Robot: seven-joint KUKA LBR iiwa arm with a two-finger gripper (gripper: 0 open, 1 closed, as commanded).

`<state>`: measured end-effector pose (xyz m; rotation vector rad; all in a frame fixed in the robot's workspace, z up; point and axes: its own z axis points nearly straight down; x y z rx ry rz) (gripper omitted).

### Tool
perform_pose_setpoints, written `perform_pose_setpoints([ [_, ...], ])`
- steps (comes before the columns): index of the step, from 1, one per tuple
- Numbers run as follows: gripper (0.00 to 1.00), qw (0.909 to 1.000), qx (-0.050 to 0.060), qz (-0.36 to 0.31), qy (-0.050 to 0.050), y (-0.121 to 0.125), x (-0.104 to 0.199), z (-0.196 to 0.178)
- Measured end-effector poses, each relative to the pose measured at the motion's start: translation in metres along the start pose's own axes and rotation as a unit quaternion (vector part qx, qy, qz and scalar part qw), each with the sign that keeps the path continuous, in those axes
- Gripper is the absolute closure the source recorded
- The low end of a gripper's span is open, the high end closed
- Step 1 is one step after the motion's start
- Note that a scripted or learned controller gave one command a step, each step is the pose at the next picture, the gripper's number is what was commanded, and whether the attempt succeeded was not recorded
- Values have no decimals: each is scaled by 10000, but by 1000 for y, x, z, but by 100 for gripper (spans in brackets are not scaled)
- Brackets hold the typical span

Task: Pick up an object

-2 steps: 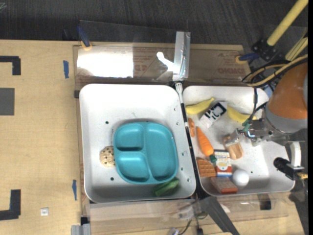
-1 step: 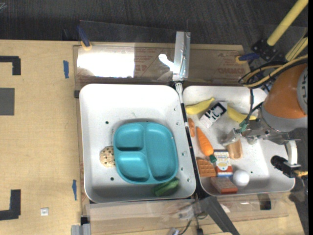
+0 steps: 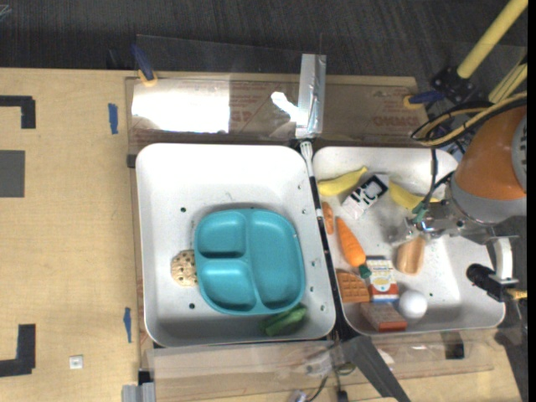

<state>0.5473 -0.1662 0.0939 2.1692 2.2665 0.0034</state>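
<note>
**Arm over the right bin, toy food below**

The arm's orange band (image 3: 502, 162) sits at the right edge of the view, and the gripper (image 3: 425, 222) hangs over the right bin (image 3: 469, 304); whether it is open or closed I cannot tell. Just below it lies a tan bread-like piece (image 3: 409, 256). Nearby in that bin are a carrot (image 3: 350, 241), a banana (image 3: 341, 183), a white ball (image 3: 412, 305), a waffle (image 3: 353, 286) and a small carton (image 3: 383, 276). The left bin (image 3: 167, 174) holds a teal divided plate (image 3: 249, 259), a cookie (image 3: 182, 267) touching its left side and a green piece (image 3: 285, 321) at its lower corner.
</note>
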Motion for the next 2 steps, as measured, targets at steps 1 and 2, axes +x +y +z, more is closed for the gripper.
perform_pose_setpoints([
  [1,100,9965,23,831,8,45,64,-124],
  [2,100,9999,28,-136,1,40,53,-156],
])
